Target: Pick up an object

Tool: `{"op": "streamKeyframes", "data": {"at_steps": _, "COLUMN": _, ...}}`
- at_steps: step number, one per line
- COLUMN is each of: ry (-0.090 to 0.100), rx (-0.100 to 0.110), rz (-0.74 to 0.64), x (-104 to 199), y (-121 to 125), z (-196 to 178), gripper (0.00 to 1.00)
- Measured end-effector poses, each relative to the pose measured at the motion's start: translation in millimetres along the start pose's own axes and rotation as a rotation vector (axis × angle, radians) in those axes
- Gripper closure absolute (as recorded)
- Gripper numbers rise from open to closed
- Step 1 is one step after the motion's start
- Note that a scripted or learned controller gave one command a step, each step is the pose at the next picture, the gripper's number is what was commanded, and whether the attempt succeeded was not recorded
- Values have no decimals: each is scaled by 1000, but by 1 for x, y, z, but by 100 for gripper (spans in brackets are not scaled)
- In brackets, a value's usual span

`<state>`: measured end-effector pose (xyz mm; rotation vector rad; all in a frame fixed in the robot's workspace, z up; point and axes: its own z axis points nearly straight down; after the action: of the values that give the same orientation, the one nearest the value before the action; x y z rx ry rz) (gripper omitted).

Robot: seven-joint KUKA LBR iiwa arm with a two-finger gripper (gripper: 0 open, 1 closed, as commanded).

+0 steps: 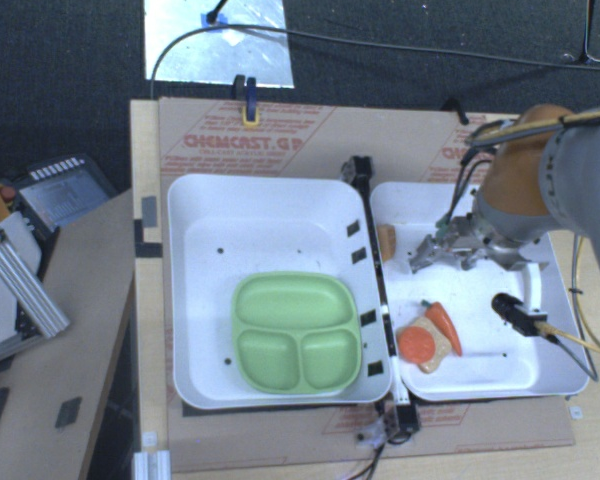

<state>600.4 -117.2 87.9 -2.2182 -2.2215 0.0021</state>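
Inventory as I read it from my station:

1. Hand [435,253]: centre-right of the frame, low over the upper middle of the right bin [555,373]. It is carried by the grey arm [580,183], which comes in from the right edge with its orange band [515,173] above the wrist. I cannot tell whether the hand is wide or narrow.
2. Tan block [385,240]: just left of the hand, apart from it, against the right bin's left wall.
3. Carrot [443,326]: below the hand on the right bin's floor, lying at a slant with its green tip toward the upper left.
4. Orange round piece [414,343]: touching the carrot's left side, lower middle of the frame.
5. Beige slice [432,361]: under the round piece and the carrot's lower end. What it is I cannot make out.
6. Left bin [200,268]: centre of the frame, side by side with the right bin.
7. Green divided plate [295,333]: three compartments, flat in the left bin's lower half, well apart from the hand.
8. Surface [280,138]: a pale board with red lettering under both bins.
9. Blue and yellow clamp [247,101]: on the board's upper edge.
10. Silver sheet [220,23]: top of the frame, on the dark floor.
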Motion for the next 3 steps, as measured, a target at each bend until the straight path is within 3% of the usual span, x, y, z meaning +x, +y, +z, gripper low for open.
{"op": "streamKeyframes", "data": {"at_steps": 1, "ry": -2, "rx": -6, "rz": 0, "x": -1, "y": 2, "z": -15, "gripper": 100}}
{"op": "streamKeyframes", "data": {"at_steps": 3, "ry": -2, "rx": -9, "rz": -3, "x": 2, "y": 8, "z": -123, "gripper": 100}}
